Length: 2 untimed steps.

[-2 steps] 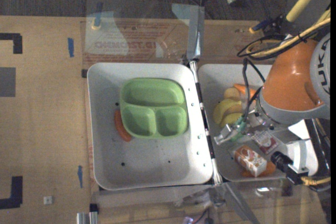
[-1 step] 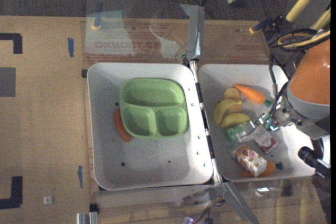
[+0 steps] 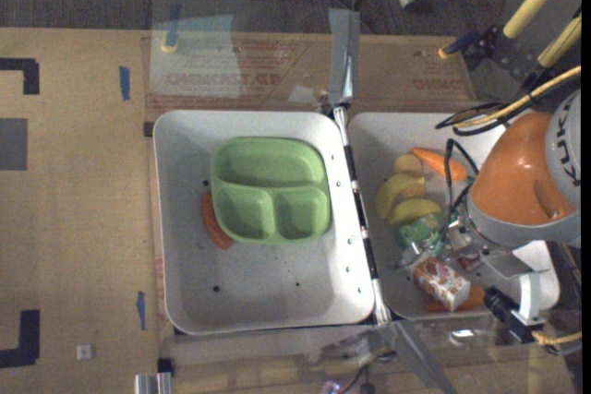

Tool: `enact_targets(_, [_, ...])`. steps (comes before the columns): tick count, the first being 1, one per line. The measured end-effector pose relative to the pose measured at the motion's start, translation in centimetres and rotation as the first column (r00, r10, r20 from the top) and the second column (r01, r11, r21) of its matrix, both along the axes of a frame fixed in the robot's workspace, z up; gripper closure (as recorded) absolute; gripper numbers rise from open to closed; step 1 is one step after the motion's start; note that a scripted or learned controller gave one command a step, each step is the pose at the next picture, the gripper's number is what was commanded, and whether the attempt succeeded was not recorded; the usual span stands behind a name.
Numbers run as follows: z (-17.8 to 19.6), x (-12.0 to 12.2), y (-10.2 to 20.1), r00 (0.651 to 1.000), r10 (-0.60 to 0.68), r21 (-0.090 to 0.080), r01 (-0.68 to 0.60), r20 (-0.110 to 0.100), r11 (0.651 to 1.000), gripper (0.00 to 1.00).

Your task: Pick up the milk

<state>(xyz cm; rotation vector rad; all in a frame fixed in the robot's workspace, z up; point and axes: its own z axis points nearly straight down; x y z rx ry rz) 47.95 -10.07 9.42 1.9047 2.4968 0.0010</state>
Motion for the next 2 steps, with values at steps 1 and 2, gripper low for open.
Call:
enact_targets(1, [0.9,0.0,-0.1,1.000,-0.005,0.000,0.005,0.002,1.000,1.00])
enact_targets(2, [9.0,0.0,6.1,1.000,0.012,0.000,-0.012,-0.002,1.000,1.00])
